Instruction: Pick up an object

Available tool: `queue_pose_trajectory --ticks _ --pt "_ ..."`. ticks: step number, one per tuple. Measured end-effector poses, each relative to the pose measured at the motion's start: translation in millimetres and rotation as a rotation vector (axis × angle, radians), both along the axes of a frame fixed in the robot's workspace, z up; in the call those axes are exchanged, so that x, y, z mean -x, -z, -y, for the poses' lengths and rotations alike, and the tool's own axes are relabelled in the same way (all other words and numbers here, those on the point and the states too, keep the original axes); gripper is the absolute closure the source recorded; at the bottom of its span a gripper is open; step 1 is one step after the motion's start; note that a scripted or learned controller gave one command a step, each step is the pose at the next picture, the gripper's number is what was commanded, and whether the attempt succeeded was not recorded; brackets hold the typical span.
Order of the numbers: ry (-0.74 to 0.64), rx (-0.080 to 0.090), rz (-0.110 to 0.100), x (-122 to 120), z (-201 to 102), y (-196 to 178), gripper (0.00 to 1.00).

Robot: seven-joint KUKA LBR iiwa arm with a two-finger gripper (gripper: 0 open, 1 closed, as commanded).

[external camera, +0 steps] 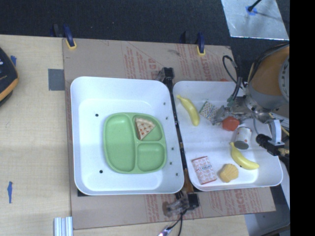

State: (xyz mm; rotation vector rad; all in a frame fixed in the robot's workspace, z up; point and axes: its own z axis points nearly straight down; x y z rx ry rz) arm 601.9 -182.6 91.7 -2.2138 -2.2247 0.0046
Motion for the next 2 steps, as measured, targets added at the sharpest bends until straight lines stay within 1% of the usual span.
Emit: queue_pose_trajectory --ticks 1,2 --pt "-0.002 0.002 0.002 -1 1 -12 1.0" --pt "0.0 -0.001 0.003 -16 -81 -76 1.0"
